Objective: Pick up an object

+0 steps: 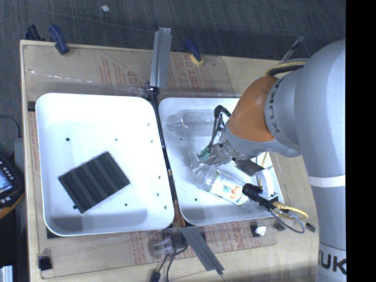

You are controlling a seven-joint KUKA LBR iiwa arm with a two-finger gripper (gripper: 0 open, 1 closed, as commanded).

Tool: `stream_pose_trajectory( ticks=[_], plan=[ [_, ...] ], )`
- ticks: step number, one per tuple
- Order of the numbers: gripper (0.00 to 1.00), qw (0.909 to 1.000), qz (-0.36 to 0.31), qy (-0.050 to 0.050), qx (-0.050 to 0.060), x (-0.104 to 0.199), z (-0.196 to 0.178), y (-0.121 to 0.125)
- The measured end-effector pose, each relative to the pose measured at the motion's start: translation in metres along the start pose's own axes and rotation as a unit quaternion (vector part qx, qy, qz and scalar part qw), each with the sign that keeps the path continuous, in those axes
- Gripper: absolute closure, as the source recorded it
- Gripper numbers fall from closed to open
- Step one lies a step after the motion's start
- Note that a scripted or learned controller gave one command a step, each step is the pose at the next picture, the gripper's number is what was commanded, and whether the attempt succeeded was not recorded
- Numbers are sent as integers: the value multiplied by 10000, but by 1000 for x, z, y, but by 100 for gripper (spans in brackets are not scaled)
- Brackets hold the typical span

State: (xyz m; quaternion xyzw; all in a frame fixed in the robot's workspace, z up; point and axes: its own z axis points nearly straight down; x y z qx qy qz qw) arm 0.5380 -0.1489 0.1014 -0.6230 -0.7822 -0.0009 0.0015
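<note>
The gripper (207, 155) is down in the right bin (176, 157), its fingers buried among clutter – whether they are spread or closed on anything I cannot tell. Just below them lies a crumpled clear wrapper (205, 175), touching a small labelled bottle (229, 191). Above them lies a clear plastic bottle (187, 123). Well off to their left, in the left bin (47, 157), lies a dark ribbed slab (94, 181)

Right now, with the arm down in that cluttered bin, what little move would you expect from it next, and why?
Probably a short straight lift to test the grab. The end effector sits low in the right bin, among a clear plastic bottle, crumpled clear wrap and a small labelled bottle. I cannot tell whether it has gripped anything, so rising a little would show it.
</note>
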Motion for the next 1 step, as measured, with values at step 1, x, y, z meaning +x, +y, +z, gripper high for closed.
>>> stream_pose_trajectory(
  ticks=[1],
  plan=[
    [0, 10000, 1, -3, 6, 0, 0, -1]
  ],
)
